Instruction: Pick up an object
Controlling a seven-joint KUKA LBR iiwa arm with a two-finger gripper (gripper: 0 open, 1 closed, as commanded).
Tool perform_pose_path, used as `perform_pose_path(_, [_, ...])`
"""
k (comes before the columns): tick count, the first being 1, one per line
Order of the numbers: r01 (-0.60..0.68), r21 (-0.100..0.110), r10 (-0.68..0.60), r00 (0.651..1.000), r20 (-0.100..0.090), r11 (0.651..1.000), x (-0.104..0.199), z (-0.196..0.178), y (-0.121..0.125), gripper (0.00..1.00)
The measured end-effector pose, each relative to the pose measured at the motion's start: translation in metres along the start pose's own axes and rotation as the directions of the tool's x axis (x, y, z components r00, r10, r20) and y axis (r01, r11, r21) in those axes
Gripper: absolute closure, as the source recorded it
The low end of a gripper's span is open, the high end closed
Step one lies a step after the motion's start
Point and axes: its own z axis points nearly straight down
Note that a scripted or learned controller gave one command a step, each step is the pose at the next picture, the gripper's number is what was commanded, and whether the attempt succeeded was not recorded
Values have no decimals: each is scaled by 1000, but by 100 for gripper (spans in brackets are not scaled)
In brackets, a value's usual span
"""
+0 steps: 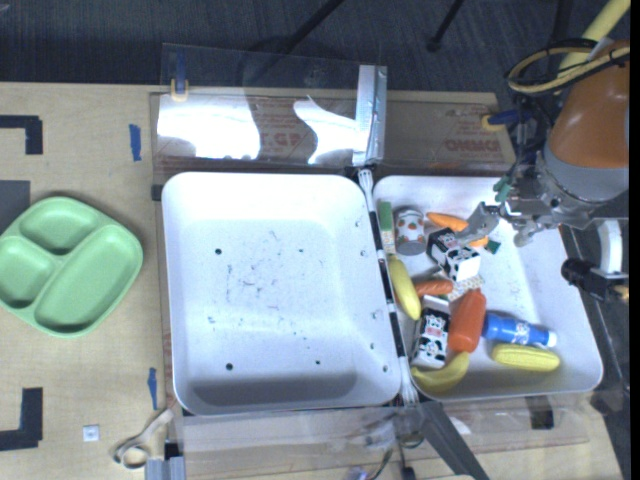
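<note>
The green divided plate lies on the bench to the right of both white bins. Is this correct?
Not quite. The camera view shows the green divided plate on the bench to the left of both white bins, not to the right.

A dark blue-grey floor (pixel 150 8) runs along the top, well above and left of the claw (pixel 490 223), crossed by thin black stand legs (pixel 330 8). The pale wooden bench (pixel 80 128) spreads far to the claw's left, marked with black tape corners (pixel 25 133) and blue tape strips (pixel 134 141). Glare lies on a clear plastic sheet (pixel 260 118) up-left of the claw.
</note>
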Motion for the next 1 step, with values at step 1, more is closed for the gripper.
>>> perform_pose_path(1, [149,-6,-149,989,3,989,-22,113,69,0])
